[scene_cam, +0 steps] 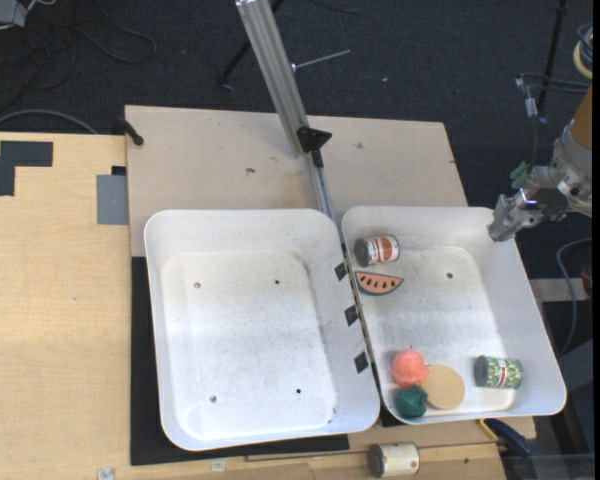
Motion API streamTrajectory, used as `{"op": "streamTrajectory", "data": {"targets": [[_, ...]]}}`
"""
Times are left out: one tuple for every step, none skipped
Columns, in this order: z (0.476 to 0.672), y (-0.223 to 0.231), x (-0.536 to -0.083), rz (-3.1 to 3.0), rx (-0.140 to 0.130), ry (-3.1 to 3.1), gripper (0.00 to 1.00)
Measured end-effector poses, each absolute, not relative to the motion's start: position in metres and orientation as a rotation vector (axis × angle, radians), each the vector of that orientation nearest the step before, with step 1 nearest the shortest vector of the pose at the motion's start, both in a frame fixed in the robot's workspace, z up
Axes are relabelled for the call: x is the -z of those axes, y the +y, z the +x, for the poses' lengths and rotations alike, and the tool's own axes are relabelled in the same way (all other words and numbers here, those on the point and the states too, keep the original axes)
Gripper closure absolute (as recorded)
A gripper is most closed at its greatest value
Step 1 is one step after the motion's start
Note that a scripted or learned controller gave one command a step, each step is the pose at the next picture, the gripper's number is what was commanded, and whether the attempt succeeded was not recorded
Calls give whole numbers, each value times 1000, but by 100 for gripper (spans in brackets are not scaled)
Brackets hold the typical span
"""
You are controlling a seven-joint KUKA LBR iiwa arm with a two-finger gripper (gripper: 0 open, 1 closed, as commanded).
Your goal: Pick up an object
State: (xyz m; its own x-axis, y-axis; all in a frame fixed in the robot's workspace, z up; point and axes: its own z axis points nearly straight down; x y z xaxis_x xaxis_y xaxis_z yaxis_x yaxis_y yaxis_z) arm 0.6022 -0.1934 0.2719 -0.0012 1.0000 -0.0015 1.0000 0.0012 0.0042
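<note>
Pincer [507, 218] position is recorded at the far right corner of the right bin [480, 298], over its rim, with the grey arm [570, 183] entering from the right. Whether its fingers are parted or closed cannot be told from this angle; no object is seen between them.

Contents of the right bin are noted as follows. A red-and-white can [378, 250] is found lying on its side near the bin's far left corner. A watermelon slice [378, 284] is found just on the near side of that can, close to the left wall. At the near end of the bin, a pink ball [410, 366], a dark green ball [412, 401] and a tan disc [444, 387] are clustered together, touching or nearly so. A green-labelled can [497, 372] is found on its side near the bin's near right corner, just apart from the disc. All items are well apart from the pincer.

The left bin [245, 328] is set directly against the right bin's left wall on the table [60, 268].
</note>
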Motion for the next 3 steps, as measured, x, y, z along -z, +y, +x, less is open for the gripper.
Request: {"op": "streamTrajectory", "data": {"targets": [[603,-150,-262,2220,2,2229,100],[603,-91,-264,2219,0,2230,100],[609,-40,-246,2221,3,2230,100]]}}
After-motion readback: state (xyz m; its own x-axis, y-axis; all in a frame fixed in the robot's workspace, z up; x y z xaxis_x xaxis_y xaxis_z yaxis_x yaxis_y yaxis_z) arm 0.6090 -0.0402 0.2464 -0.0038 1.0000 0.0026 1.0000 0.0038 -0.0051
